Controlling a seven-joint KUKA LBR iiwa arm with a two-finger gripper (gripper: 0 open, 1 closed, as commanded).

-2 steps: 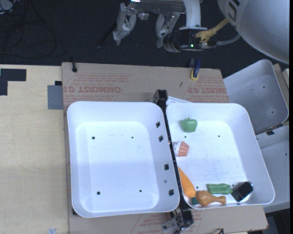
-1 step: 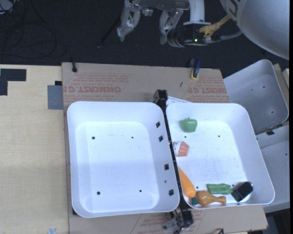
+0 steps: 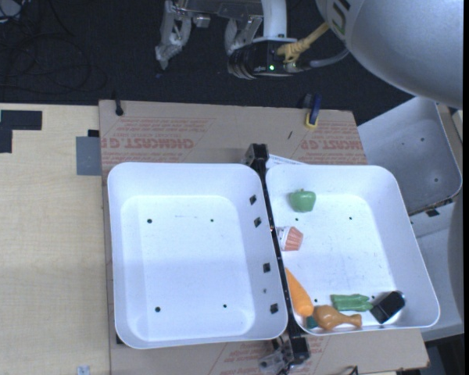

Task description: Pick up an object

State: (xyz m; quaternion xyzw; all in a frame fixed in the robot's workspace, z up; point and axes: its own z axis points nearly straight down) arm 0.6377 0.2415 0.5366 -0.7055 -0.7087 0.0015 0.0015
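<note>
The right bin (image 3: 410, 233) holds several small objects. A green pepper-like piece (image 3: 302, 201) lies near its far left. An orange and white piece (image 3: 291, 239) sits by the divider, and an orange carrot (image 3: 298, 293) lies further toward the front. Along the front edge lie a green piece (image 3: 350, 302), a brown drumstick shape (image 3: 336, 318) and a black block (image 3: 388, 307). My gripper (image 3: 206, 49) hangs high above the bench's far side, beyond both bins. It is open, its fingers spread wide with nothing between them.
The left bin (image 3: 113, 241) stands beside the right one, joined by a black clip strip (image 3: 266, 233). Both rest on a cardboard sheet (image 3: 187, 135). A blue and yellow clamp (image 3: 312, 110) grips the sheet's far edge. The grey arm (image 3: 399, 30) fills the upper right.
</note>
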